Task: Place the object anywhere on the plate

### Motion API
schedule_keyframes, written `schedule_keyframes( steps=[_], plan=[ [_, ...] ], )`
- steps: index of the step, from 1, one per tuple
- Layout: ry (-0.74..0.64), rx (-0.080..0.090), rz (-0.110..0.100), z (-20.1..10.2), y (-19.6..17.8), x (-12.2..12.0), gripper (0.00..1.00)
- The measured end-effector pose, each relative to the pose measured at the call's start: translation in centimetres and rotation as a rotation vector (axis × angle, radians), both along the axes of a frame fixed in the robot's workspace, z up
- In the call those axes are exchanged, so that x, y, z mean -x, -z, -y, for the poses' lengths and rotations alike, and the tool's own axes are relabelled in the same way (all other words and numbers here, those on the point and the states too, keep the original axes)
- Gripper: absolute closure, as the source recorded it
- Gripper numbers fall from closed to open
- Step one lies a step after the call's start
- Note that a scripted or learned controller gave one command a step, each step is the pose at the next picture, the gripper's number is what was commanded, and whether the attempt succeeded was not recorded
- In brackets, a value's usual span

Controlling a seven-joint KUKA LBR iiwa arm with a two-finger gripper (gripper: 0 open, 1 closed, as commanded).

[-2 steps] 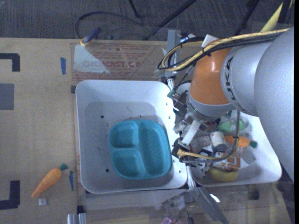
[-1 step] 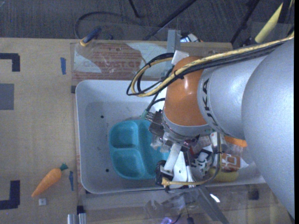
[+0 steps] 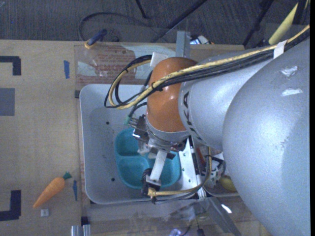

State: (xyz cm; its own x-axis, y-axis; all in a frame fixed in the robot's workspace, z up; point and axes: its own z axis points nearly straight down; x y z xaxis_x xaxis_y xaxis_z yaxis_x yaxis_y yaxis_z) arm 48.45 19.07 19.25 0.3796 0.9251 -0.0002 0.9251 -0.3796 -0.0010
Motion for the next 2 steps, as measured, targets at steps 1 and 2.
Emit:
schedule_keyframes(
  steps=[1,2],
  plan=[
    [-0.35,0.0,0.001,-3.3,-2.9,0.5,1.0],
    [-0.672,-0.001,-0.003,-3.4,2.2,0.6,1.0]
  ],
)
